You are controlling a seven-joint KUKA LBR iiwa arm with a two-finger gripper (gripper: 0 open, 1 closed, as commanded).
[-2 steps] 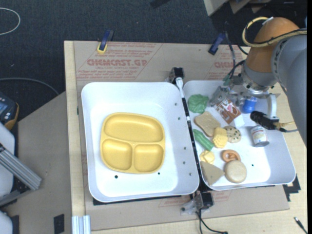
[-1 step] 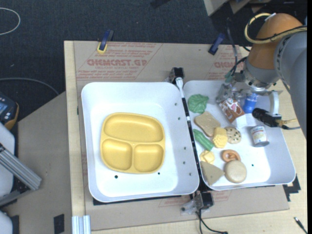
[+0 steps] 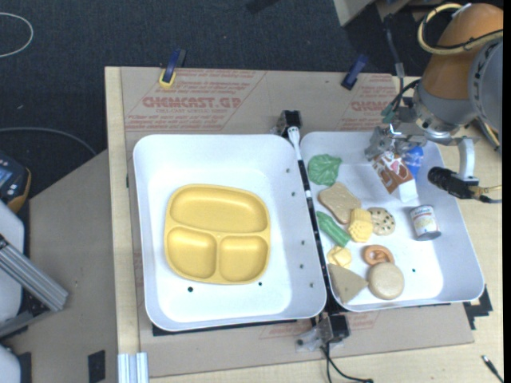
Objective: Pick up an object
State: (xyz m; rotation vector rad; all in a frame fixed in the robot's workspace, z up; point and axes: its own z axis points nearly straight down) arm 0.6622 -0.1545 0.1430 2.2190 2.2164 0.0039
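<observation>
1. At right bin's (image 3: 447, 290) far corner, gripper (image 3: 393, 145) sits low over a brown packet (image 3: 391, 172); whether it clasps anything, cannot tell.
2. Packet appears to rest on the bin floor, beside a blue-white bottle (image 3: 409, 174): lift judged not yet done.
3. Can (image 3: 424, 221), cookie (image 3: 382, 221), donut (image 3: 377, 255) lie nearer. Yellow tray (image 3: 216, 232) in left bin (image 3: 152, 166).

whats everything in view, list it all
bins: 2, white, side by side on the bench
divided plate: 1, yellow, left bin
play food: about ten, green, tan, yellow, brown, right bin's left half
can: 1, silver with red label, right bin
packet: 1, brown, right bin, below the gripper
bottle: 1, white with blue top, beside the packet
clamps: 2, blue, board's far edge
gripper: 1, grey, over right bin's far side
</observation>
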